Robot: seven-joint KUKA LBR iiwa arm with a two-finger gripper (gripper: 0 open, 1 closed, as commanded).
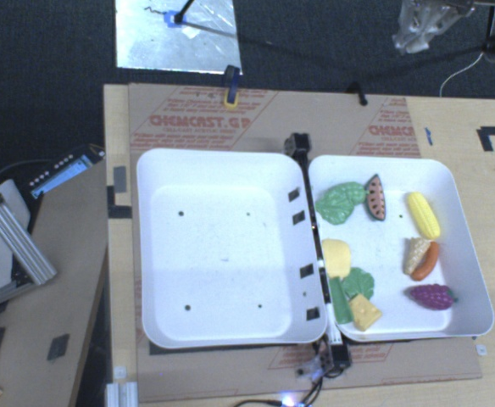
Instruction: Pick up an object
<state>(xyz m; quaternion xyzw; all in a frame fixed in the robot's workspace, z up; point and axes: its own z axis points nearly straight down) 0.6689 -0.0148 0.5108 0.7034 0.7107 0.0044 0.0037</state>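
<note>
The gripper (pixel 417 28) hangs high beyond the bench's (pixel 332 113) far right corner, tilted downward. How wide it stands, I cannot tell. Toy foods lie in the right bin (pixel 464 253).

Gripper (pixel 417 34) high at top right (blurred, pale)

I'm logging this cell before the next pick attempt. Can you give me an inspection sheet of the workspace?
Surface: two white bins, left bin, right bin, on a cardboard sheet.
Job's things: in right bin, lettuce leaf, watermelon slice, corn, carrot, grapes, cheese.
Clutter: yellow clamp.
End effector: raised beyond the bench, finger state unclear.
Cables: black line on the floor.
Surroundings: dark carpet, silver panel.
</note>
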